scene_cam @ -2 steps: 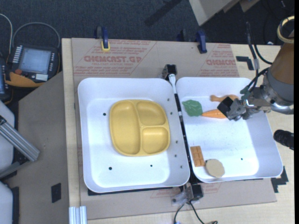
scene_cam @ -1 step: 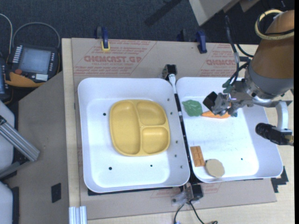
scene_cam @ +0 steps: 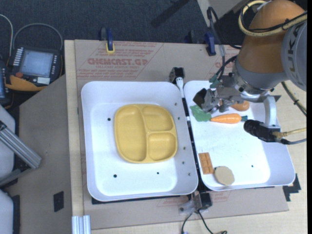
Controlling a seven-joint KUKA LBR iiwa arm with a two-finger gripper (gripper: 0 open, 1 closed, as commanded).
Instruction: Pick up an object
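My pincer [scene_cam: 213, 103] hangs low in the right bin [scene_cam: 273, 172], just above the carrot [scene_cam: 225, 119], poised to pick; I cannot tell its spread. Biscuit [scene_cam: 205, 163] and cookie [scene_cam: 224, 175] lie well below.

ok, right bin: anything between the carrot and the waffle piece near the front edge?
No. In the camera view, bare white bin floor separates the carrot from the waffle piece.

Viewed from one fixed camera above the bench [scene_cam: 146, 52], angled down over both white bins [scene_cam: 97, 130]; arm [scene_cam: 273, 38] entered from frame right.
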